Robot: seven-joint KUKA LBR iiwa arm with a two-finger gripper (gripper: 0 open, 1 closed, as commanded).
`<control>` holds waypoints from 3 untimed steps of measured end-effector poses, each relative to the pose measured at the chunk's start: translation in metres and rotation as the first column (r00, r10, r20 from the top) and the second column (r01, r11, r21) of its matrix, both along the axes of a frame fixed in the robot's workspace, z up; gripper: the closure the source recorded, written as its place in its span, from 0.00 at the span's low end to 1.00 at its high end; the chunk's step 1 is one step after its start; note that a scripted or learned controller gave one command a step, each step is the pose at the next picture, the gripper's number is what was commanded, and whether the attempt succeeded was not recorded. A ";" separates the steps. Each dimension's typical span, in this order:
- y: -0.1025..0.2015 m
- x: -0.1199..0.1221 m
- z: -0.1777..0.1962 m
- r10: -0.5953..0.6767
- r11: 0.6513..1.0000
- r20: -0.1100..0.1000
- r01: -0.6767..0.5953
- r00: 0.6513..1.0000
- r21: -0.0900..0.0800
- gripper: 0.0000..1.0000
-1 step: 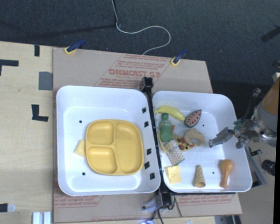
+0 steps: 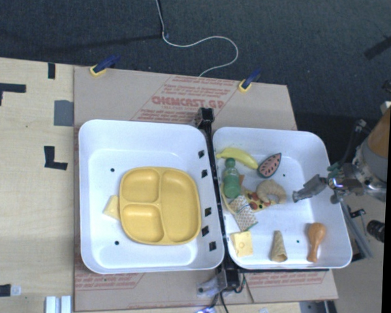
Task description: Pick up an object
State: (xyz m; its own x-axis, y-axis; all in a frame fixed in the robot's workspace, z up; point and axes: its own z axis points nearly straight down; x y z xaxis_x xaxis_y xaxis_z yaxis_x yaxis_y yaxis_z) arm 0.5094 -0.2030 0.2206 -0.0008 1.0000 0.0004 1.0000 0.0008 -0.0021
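Looking down on your counter (image 2: pixel 23 196) now, with the two white bins side by side on a sheet of cardboard (image 2: pixel 185 96). Your left bin (image 2: pixel 94 147) carries a yellow divided plate (image 2: pixel 160 205), sitting a little right of centre, with a pale yellow cheese wedge (image 2: pixel 110 208) tucked against its left edge.

Over to your right bin (image 2: pixel 313 149), where all the pickable pieces lie. Along the left wall there is a yellow banana (image 2: pixel 238 156) at the far end, and a green bottle (image 2: pixel 231 178) just nearer than it. A watermelon slice (image 2: pixel 269 165) sits right of the banana, tilted. Near the centre a tan bread-like piece (image 2: pixel 271 190) rests beside a small cluster of coloured toys (image 2: pixel 255 201), too small to tell apart. A checkered cone-shaped wrapper (image 2: pixel 244 217) lies nearer, then a yellow cheese square (image 2: pixel 242 243) at the near-left corner. An ice cream cone (image 2: pixel 279 246) and a brown chicken drumstick (image 2: pixel 316 239) lie along the near side, apart from each other.

Your gripper (image 2: pixel 306 190) reaches in from the right, hovering over the right-centre of the right bin, just right of the bread-like piece. Nothing shows between the jaws, but I cannot tell whether they are released or clenched.
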 end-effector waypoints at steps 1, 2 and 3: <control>-0.001 -0.009 -0.061 -0.001 1.000 -0.005 0.001 1.000 0.001 0.00; -0.006 -0.009 -0.123 0.000 1.000 -0.003 0.000 1.000 0.001 0.00; -0.005 -0.008 -0.136 0.001 1.000 0.001 -0.001 1.000 -0.001 0.00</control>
State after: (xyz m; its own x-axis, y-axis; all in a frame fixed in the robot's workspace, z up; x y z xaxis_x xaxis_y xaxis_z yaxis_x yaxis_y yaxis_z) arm 0.5011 -0.2082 0.0843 -0.0017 1.0000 -0.0007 1.0000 0.0017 -0.0015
